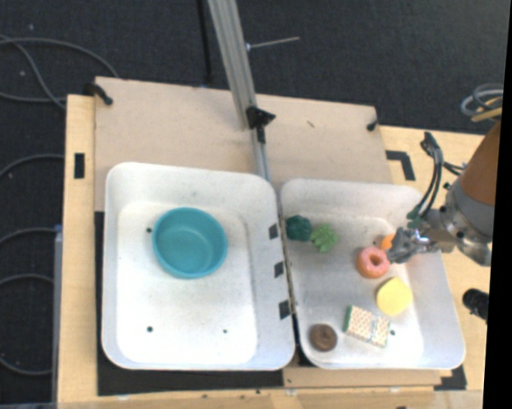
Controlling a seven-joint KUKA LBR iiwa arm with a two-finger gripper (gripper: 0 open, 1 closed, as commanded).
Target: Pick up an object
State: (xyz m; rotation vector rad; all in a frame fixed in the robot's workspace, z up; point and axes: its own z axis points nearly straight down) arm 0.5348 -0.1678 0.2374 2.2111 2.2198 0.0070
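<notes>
1. On the far left, thin grey cables [12, 191] lie in loops on the dark floor beside the bench [69, 378], which has a pale wooden top.
2. The left bin [134, 191] is shallow, white and has rounded corners. Inside it sits a teal bowl [190, 243], round, smooth like plastic, with its opening facing up.
3. A silver metal rail [234, 53] runs down at a slant from the top of the view to the place where the two bins meet.
4. The right bin [344, 197] is of the same white shape and touches the left one along its side.
5. Near its left wall I see a dark green lump [298, 228], and just beside it a lighter green, bumpy piece [324, 239] that looks like broccoli.
6. Lower, near the front edge, lies a small brown disc [323, 337]. To the right of it is a flat rectangular packet [367, 326] with a speckled pattern; its long axis goes from upper left to lower right.
7. A pink ring-shaped donut [374, 263] lies flat, its hole facing up, and a yellow rounded object [394, 296] is just below it.
8. The gripper [403, 245] comes in from the right, low over the bin, just beside the donut's upper right edge. A small orange thing [387, 242] is at its tip. I cannot tell if the fingers are apart or together, or if they hold anything.
</notes>
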